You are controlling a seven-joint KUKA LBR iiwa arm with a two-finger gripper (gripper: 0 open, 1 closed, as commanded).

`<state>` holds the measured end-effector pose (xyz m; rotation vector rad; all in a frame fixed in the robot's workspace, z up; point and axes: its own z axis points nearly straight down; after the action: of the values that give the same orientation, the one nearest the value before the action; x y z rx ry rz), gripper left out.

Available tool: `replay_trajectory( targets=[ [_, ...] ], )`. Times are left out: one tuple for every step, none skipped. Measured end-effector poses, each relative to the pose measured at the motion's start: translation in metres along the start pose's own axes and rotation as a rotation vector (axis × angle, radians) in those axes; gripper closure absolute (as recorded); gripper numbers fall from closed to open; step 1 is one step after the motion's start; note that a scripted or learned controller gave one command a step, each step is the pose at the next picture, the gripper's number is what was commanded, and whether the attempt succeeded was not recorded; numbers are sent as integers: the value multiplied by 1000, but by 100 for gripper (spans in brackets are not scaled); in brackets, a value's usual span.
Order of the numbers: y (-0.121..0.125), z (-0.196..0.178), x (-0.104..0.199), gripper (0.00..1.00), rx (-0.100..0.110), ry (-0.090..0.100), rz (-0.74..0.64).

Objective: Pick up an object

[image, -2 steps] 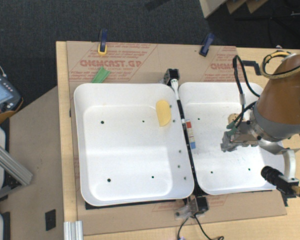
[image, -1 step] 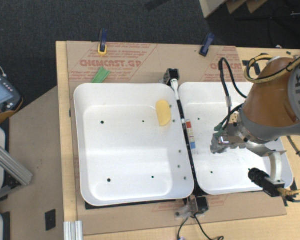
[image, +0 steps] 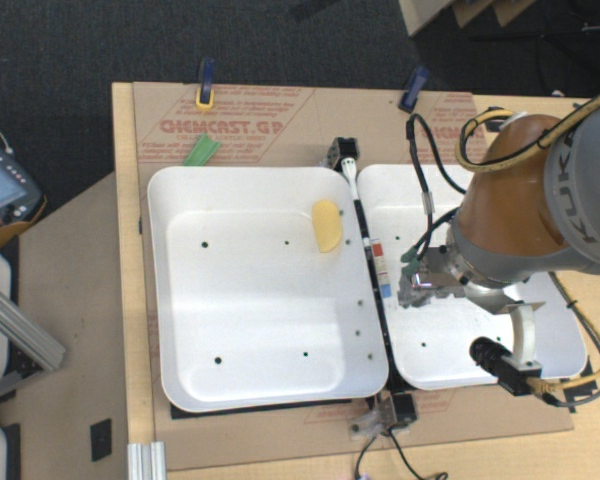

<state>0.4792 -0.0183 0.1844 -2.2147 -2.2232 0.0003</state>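
Note:
A yellow oblong object [image: 327, 226] lies in the left bin [image: 180, 218], near its upper right corner. My gripper [image: 417, 285] hangs over the left part of the right bin [image: 430, 363], low beneath the orange wrist band. From above, the wrist hides its fingers. A small red and blue item [image: 380, 268] lies along the right bin's left wall, just left of the gripper.
A black divider rail [image: 365, 258] runs between the two bins. A green strip [image: 201, 150] and clamps [image: 205, 83] sit on the cardboard behind the bins. Cables [image: 425, 168] loop over the right bin's back edge. A black fitting [image: 495, 358] sticks out at the right bin's front.

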Motion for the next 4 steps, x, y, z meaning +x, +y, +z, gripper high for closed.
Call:
replay_trajectory(
  targets=[
    [1,-10,-2,100,-3,-2,4],
    [1,-20,-2,100,-5,-2,4],
    [-1,1,34,100,2,-1,1],
    [0,-24,-37,100,-7,-6,11]
  ],
)
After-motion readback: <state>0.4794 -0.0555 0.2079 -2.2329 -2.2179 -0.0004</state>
